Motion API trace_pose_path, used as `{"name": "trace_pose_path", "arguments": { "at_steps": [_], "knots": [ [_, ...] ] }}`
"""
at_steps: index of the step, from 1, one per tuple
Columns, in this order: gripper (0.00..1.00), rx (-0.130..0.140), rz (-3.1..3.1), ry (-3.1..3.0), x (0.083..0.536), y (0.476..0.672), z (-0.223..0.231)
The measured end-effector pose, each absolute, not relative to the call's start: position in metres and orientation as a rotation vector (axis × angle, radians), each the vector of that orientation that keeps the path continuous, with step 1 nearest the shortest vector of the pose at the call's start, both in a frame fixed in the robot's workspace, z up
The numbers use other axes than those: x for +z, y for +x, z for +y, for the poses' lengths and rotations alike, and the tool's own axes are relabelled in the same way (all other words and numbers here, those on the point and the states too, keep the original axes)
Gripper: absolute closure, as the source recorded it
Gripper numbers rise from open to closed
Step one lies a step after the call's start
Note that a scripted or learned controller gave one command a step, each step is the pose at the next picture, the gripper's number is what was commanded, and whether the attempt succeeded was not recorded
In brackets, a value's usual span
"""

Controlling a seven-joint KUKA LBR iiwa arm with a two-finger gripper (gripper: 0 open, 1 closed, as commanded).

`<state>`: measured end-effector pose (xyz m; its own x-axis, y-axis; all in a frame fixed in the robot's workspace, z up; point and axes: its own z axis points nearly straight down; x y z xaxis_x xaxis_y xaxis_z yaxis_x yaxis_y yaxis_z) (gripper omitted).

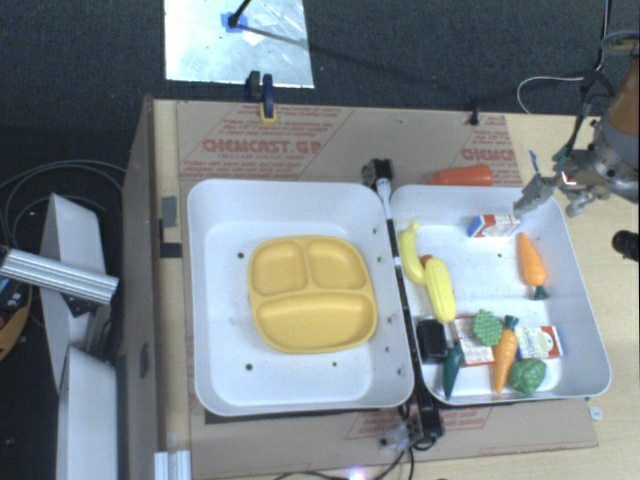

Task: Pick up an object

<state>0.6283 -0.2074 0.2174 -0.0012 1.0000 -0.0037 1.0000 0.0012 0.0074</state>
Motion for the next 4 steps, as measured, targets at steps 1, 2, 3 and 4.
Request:
{"name": "trace_pose_path", "arguments": {
  "at_steps": [1,2,3,4],
  "knots": [
    [0.00,0.002,2.225,2.216,0.167,0.657,-0.206],
    [0.00,0.004,2.224,2.214,0.196,0.670,-0.164],
    [0.00,0.000,2.222,2.219,0.151,0.668,-0.190],
    [0.00,0.004,2.222,2.214,0.098,0.670,-0.194]
  ]
}}
